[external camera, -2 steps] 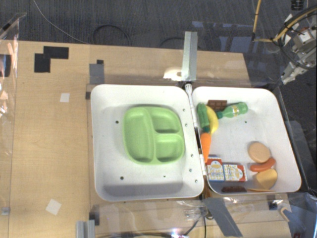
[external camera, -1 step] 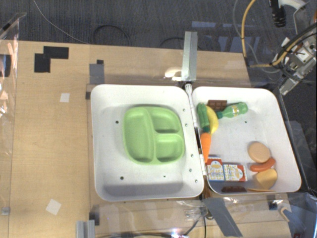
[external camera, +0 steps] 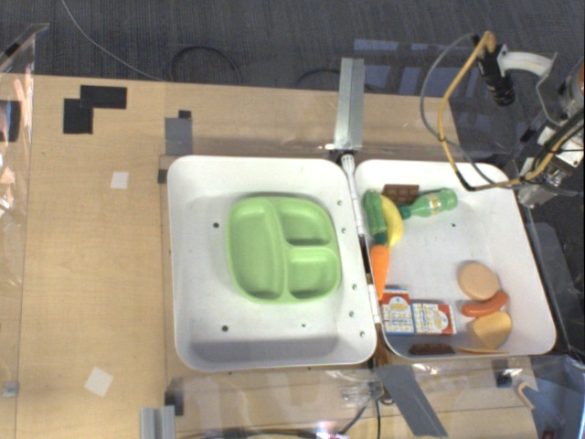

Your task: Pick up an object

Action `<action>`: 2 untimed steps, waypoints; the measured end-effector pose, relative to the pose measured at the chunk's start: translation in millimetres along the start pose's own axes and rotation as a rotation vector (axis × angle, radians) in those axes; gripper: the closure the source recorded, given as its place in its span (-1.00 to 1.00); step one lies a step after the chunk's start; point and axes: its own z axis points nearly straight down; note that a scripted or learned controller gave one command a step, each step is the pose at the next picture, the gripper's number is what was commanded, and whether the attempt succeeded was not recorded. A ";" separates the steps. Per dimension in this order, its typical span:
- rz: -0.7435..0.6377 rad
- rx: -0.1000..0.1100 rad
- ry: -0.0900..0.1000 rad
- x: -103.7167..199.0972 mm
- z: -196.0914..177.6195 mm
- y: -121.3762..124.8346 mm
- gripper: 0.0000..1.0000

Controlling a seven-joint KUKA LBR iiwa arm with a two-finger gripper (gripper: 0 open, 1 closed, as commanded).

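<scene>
Right-hand bin [external camera: 512, 245], contents:

- Green bottle [external camera: 430, 204], lying on its side near the far wall. Probably light and hard, and likely to roll; best taken across the body.
- Banana [external camera: 393, 224], green vegetable [external camera: 374, 213] and carrot [external camera: 379, 265], crowded against the divider and touching one another. They look like smooth toy pieces. The wall leaves little room on one side.
- Small brown block [external camera: 399, 191], just behind the banana.
- Printed carton [external camera: 418, 316], flat at the near wall, with a dark bar [external camera: 430, 347] beside it. Both are low and hard to get under.
- Tan round roll [external camera: 478, 280], red sausage [external camera: 483, 304] and orange wedge [external camera: 492, 329], clustered at the near right. The roll stands clearest, and judging by its open flanks it is the easiest pick.

Left-hand bin [external camera: 183, 245]: one green divided tray [external camera: 281, 248], wide and shallow. It could only be held by its rim.

Claw: whether released or clenched cannot be told. Cabled hardware [external camera: 548, 158] sits at the far right corner of the desk [external camera: 91, 273].
</scene>
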 end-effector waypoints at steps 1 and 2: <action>-0.326 0.000 0.000 43.9 19.8 -19.2 1.00; -0.390 0.000 0.004 55.4 -27.4 -27.1 1.00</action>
